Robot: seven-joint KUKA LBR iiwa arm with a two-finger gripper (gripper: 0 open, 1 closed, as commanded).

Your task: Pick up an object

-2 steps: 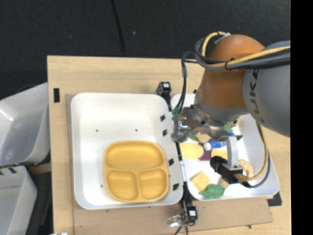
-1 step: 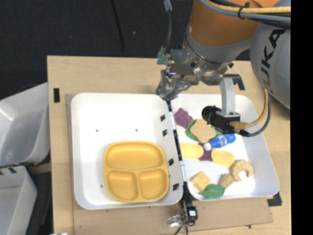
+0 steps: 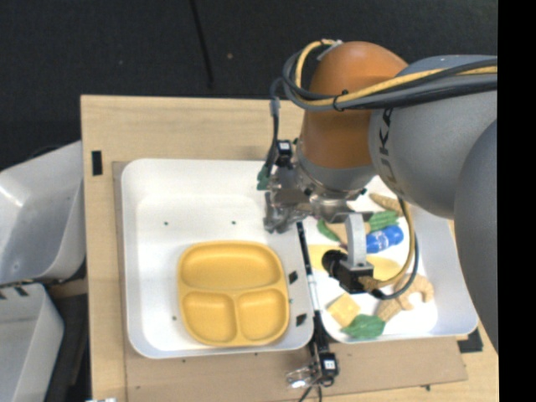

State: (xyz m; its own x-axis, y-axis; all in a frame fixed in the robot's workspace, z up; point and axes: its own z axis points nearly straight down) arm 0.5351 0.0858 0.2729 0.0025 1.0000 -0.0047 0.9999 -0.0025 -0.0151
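My gripper hangs low over the right edge of the left bin, close to the divider between the two bins. Nothing shows in its grasp. A yellow three-compartment tray lies in the left bin, just below and to the left of the gripper. In the right bin lie a blue object, a green piece, a yellow block, another green piece and tan pieces. The arm's orange and grey body hides the upper part of the right bin.
The far half of the left bin is bare white floor. A tan piece pokes out beside the wrist. The wooden bench frames both bins, and a white housing stands off the bench at the left.
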